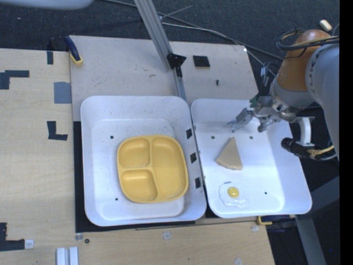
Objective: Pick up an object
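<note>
- Nearest me, a white fried-egg toy [233, 194] lies untouched in the right white bin [287, 200].
- Just beyond, the tan cheese wedge [230, 155] lies flat, not yet lifted.
- Farther back, my gripper [251, 122] hovers spread and empty; the whole pick remains.

We see a plain yellow divided plate [152, 168] in the left white bin [94, 148]. Right of that plate, the other white bin [287, 186] holds a tan cheese wedge [230, 154] and a white fried egg [233, 194] with a yellow yolk.
</note>
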You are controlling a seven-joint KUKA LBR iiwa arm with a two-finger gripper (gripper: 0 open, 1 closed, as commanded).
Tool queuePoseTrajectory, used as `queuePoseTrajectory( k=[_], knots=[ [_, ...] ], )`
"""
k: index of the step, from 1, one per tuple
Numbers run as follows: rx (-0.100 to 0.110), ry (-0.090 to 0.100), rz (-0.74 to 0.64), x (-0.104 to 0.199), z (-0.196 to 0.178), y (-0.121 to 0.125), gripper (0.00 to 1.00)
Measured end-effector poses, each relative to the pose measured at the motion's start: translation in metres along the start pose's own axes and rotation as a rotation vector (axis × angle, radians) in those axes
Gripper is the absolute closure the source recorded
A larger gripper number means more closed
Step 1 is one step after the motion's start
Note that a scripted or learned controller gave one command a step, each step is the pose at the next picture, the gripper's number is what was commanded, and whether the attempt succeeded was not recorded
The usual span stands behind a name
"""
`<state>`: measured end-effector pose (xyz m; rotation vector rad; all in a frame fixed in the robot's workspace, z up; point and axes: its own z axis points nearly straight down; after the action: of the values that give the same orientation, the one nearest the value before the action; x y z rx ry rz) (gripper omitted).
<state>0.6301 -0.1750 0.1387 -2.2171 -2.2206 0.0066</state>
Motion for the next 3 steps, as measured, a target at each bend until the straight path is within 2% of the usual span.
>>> queuePoseTrajectory(
  k=[1,2,3],
  knots=[
    [-0.004,-0.002,0.000,0.001,0.053,0.000,0.00],
    [-0.005,-0.002,-0.001,0.001,0.040,0.000,1.00],
    [-0.008,0.000,0.000,0.005,-0.003,-0.002,1.00]
  ],
)
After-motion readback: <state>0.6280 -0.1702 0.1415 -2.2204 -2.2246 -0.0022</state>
